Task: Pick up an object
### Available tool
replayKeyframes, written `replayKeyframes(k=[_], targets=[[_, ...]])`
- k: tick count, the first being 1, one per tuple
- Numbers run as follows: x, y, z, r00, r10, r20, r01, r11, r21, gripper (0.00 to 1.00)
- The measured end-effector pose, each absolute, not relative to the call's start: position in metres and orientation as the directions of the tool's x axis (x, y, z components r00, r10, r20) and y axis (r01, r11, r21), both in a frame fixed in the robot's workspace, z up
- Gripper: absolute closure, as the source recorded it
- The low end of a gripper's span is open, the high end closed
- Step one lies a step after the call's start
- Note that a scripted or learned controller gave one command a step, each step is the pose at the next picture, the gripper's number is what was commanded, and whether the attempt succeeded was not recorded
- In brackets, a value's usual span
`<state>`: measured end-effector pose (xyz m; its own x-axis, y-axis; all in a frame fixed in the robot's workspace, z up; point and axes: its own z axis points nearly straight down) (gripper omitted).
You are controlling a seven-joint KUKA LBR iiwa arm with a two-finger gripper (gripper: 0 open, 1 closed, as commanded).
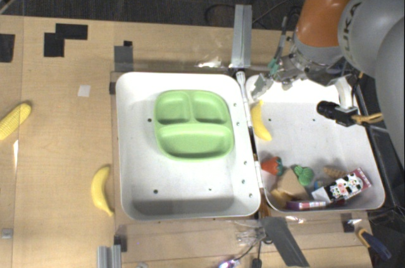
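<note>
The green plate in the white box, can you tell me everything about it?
The green divided plastic plate is a rounded rectangle with three shallow compartments: two small ones along its far side and one wide one along its near side. It looks smooth, matte and light green, with nothing in it. It lies flat, right side up, turned slightly, in the far half of the left shallow white bin, resting on the bin's floor. Nothing else touches it.

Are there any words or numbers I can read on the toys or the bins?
None can be read.
The black-and-white box in the right bin has a pattern and red edges, but any print is too small and blurred.
The green plate and the banana bear no writing.
</note>
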<state>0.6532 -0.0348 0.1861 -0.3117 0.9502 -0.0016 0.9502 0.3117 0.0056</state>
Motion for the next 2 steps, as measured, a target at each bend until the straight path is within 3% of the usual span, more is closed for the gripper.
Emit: replayKeyframes(k=[1,2], targets=[[0.646,-0.039,0.186,-0.340,0.940,-0.002,0.940,0.340,0.005,0.00],[0.671,-0.050,0.188,-0.460,0.888,-0.004,0.888,0.460,0.008,0.00]])
